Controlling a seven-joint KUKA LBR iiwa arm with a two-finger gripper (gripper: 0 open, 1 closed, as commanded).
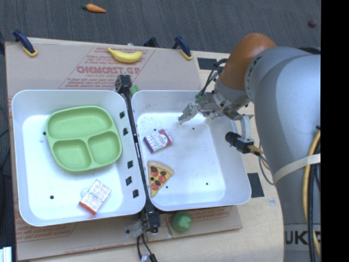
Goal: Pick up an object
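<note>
So from my feed, the arm (272, 86) comes in from the right and the gripper (188, 115) sits over the far part of the right bin (232, 192), near its back wall. The fingers look slightly parted with nothing between them, so it's holding nothing. Stuff it could grab in that bin: a small purple-and-white carton (158, 141) near the middle-left, apart from the gripper, and a toy pizza slice (158, 177) closer to the near edge, by the divider. The left bin (22, 124) has a green divided plate (83, 137) and a red-and-white box (95, 196) toward the near side. Outside the bins, a banana (125, 54) lies on the cardboard behind them, a green ball (181, 221) sits at the front edge, and a carrot (95, 7) is on the floor.
</note>
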